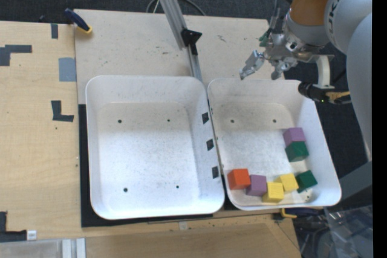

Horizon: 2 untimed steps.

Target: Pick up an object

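Observation:
My gripper (261,71) hangs above the far rim of the right bin (254,84), open, with nothing between its fingers (248,70). Several small blocks lie along the near right side of that bin. An orange block (239,178) sits beside a purple one (257,184), then two yellow ones (274,191) (288,182) and a dark green one (306,179). Further up the right wall lie a purple block (294,135) and a green block (296,150). The gripper is well away from all of them.
The left bin (100,130) stands next to the right one on a black mat. A slanted metal pole (172,6) runs down to the seam between the bins. A blue and yellow clamp (78,21) lies at the bench's far left.

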Available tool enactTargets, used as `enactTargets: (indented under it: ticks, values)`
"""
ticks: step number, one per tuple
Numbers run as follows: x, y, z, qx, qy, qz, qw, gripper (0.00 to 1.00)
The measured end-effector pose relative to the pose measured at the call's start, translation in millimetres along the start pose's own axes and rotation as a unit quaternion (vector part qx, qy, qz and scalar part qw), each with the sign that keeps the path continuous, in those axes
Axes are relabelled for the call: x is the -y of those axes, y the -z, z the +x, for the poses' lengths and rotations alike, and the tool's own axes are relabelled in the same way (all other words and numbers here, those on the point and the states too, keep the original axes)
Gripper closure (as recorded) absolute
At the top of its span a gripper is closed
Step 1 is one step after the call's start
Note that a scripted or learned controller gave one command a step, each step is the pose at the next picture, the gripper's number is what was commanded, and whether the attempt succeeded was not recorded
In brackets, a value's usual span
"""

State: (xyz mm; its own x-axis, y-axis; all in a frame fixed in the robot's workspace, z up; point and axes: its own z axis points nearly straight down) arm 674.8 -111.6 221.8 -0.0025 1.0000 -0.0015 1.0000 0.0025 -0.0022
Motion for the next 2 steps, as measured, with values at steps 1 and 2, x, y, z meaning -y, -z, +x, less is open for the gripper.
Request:
enactTargets:
  ticks: [1, 2]
  values:
    - [0.0, 0.0, 0.1, 0.0, 0.0, 0.0, 1.0, 0.0]
    - [30.4, -135.1, -78.3, 0.0, -0.003, 0.003, 1.0, 0.0]
